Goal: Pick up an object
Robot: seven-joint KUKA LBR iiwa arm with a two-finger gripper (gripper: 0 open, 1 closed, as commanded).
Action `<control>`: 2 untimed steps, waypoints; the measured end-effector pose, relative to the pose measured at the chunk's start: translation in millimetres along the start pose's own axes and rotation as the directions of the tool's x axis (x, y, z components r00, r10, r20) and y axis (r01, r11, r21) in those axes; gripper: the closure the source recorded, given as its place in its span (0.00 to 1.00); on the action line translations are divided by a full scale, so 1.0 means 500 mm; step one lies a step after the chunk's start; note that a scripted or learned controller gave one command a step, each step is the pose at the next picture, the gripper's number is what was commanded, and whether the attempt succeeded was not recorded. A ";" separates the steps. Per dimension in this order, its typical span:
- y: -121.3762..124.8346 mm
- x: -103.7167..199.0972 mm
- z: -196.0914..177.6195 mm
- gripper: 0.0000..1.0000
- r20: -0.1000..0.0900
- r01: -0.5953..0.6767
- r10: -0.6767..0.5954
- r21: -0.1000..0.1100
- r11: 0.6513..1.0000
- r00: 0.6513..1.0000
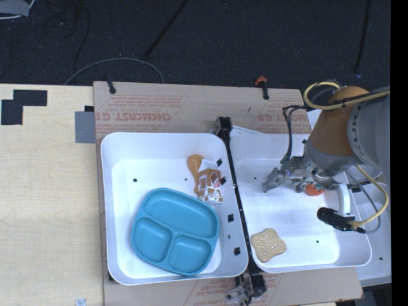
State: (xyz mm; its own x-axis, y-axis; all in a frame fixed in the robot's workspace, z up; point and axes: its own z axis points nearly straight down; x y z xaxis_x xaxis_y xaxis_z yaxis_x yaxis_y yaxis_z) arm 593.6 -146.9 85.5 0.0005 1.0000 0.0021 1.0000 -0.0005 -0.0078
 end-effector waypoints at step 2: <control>0.019 -0.003 -0.145 1.00 0.003 0.001 -0.001 -0.010 1.000 1.000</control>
State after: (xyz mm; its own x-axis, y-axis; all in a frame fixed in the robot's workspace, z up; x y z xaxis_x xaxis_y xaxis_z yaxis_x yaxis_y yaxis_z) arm 603.4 -148.4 158.1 -0.0010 1.0000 -0.0005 1.0000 0.0010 0.0026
